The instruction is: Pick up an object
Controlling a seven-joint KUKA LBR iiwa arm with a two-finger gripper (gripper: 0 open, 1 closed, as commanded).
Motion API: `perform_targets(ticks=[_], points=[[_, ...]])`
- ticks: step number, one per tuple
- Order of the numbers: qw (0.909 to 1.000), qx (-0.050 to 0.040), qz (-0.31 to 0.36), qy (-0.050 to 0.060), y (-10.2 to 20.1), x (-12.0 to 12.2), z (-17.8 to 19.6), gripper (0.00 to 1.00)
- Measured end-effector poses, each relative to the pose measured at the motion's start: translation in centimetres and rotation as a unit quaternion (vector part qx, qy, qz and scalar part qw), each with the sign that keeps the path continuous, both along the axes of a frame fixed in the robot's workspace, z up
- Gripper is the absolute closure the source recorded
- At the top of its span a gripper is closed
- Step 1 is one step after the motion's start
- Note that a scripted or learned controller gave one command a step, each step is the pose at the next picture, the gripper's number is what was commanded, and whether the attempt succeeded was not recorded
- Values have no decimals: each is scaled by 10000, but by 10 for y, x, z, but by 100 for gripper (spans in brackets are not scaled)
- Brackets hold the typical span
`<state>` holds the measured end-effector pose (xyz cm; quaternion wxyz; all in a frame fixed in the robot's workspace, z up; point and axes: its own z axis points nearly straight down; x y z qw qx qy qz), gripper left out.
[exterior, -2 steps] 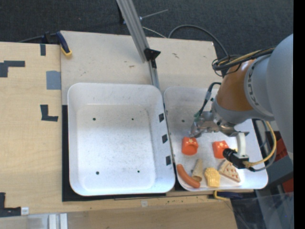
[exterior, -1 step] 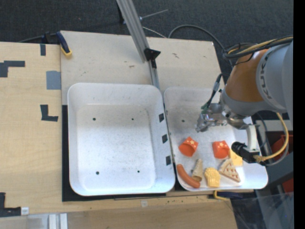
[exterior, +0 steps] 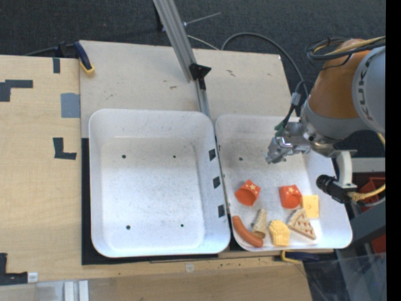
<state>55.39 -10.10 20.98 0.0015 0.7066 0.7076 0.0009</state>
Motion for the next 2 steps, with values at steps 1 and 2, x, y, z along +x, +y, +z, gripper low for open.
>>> perform_targets(ticks=[1,2], points=[[10000,13,23,28,51,2,-7,100],[10000,13,28,30,105,7,-13,100]])
